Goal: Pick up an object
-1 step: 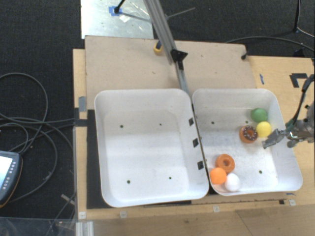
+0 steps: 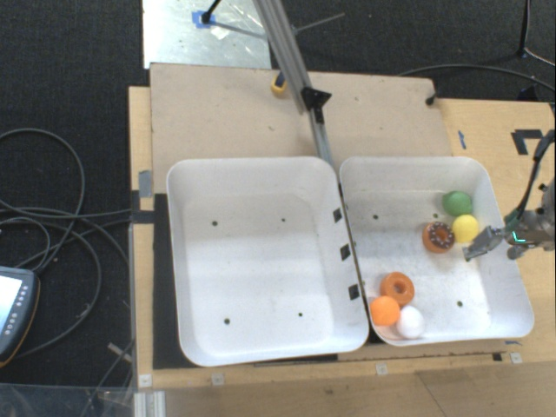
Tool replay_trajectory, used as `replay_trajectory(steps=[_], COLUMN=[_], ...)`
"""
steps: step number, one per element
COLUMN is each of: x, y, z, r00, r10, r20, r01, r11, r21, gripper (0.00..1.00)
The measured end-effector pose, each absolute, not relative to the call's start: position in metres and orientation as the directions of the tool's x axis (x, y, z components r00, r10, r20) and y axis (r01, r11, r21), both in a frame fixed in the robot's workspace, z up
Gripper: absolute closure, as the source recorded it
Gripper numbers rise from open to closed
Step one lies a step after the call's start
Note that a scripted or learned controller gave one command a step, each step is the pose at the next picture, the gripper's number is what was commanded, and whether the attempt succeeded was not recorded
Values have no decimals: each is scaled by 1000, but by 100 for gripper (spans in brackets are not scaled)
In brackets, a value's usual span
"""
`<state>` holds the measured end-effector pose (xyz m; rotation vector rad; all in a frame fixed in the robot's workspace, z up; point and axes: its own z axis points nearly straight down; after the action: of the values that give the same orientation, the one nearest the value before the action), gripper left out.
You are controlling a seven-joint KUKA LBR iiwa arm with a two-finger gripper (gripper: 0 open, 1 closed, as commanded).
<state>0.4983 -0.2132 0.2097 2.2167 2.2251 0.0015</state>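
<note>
gripper [image 2: 480, 248] low, beside yellow ball [image 2: 466, 228]

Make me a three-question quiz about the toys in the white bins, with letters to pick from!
1. Where do the toys lie?
A. left bin
B. right bin
C. floor

2. How many toys are there?
A. two
B. four
C. six

3. What is the pincer doing?
A. holding the green ball
B. stopped beside the yellow ball, holding nothing
C. holding the white ball

Answers:
1 B, all sit in the right-hand shallow white bin.
2 C: round green ball, round yellow ball, brown sprinkled doughnut, orange ring doughnut, round orange ball, round white ball.
3 B, the grey pincer has no toy between its fingers.
</note>
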Motion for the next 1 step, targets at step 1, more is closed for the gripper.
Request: replay_trajectory(steps=[1], x=[501], y=[-211], z=[148], r00=[-1], r10=[1000], r20=[2], r01=[1000], r11=[1], r21=[-3], gripper=[0])
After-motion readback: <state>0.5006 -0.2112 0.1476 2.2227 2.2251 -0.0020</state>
